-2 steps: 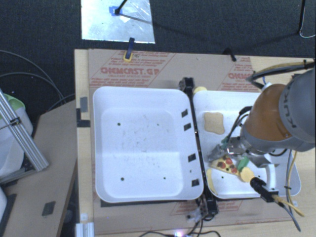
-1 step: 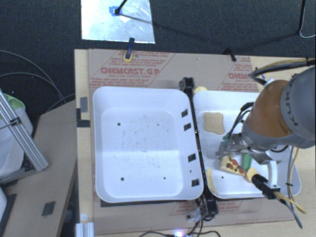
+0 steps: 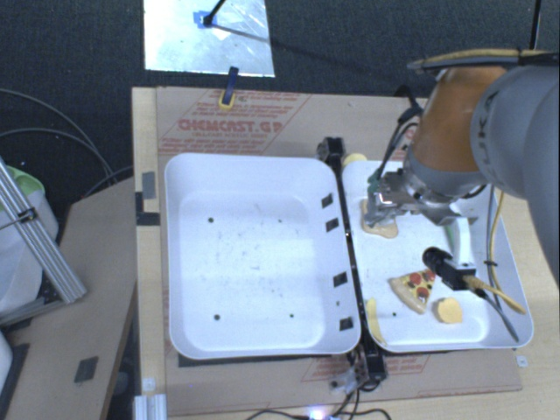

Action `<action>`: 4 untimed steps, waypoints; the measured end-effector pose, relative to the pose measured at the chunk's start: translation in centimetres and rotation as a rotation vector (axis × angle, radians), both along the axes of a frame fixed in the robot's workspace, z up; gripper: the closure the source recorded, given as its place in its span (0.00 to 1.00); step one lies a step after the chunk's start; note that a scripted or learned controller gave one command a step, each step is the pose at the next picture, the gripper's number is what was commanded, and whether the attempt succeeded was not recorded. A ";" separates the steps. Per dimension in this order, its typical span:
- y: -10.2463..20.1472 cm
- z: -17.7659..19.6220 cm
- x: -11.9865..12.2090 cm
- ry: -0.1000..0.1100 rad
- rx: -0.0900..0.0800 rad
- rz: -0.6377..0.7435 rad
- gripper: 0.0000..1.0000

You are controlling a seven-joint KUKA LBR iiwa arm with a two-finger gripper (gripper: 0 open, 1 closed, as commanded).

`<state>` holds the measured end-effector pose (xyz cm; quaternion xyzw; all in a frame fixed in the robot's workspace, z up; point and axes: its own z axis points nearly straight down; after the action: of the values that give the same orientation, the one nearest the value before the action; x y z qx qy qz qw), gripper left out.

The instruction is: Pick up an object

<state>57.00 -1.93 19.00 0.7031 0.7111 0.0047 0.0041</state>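
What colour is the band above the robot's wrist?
Orange band, seen in the camera view.

Printed in faded red capitals on the brown cardboard sheet point(image 3: 262, 116) under the two white bins, at twelve o'clock of the left bin: "CHEMCAST GP", readable though pale; smaller red lines just above and below that word, too fine to make out; more red print on the same cardboard at six o'clock, near the lower edge, upside down and illegible; no other readable lettering, numbers or signs anywhere.
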 end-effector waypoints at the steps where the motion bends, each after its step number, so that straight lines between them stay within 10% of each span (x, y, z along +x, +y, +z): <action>1: 8.7 -0.6 -5.7 0.015 0.003 0.000 1.00; 2: 0.8 0.8 -1.8 0.007 -0.003 -0.016 1.00; 3: 9.3 -0.7 -6.6 0.016 0.002 -0.001 1.00; 4: 14.4 30.6 -5.0 -0.009 0.006 -0.003 1.00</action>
<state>51.96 12.45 49.63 0.7041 0.7100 0.0098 0.0050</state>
